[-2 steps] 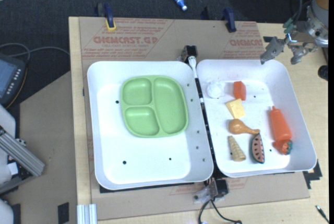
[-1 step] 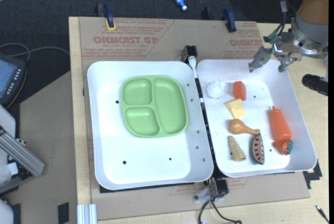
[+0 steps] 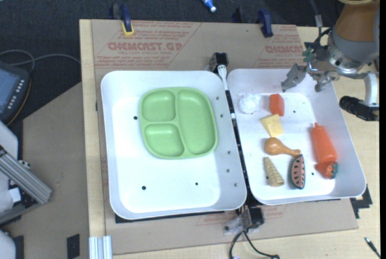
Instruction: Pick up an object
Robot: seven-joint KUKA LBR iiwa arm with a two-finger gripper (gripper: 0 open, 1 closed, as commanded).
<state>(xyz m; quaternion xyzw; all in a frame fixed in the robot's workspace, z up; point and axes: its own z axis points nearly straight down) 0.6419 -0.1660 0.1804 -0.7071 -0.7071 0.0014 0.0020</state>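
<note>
The right bin [image 3: 345, 131] holds several toy foods: a white lump [image 3: 248, 103], a red block [image 3: 276, 104], a yellow wedge [image 3: 272, 125], an orange-brown drumstick [image 3: 279, 147], a waffle cone [image 3: 273, 171], a watermelon slice [image 3: 297, 171] and a carrot [image 3: 323, 149]. My gripper [image 3: 306, 81] hangs over the bin's far edge, up and to the right of the red block. It is open, its two fingers spread apart with nothing between them.
A green divided plate [image 3: 179, 122] lies in the left bin [image 3: 120, 149]. Blue clamps [image 3: 264, 22] hold the board at the back. A small blue bottle [image 3: 207, 0] lies on the floor beyond the bench.
</note>
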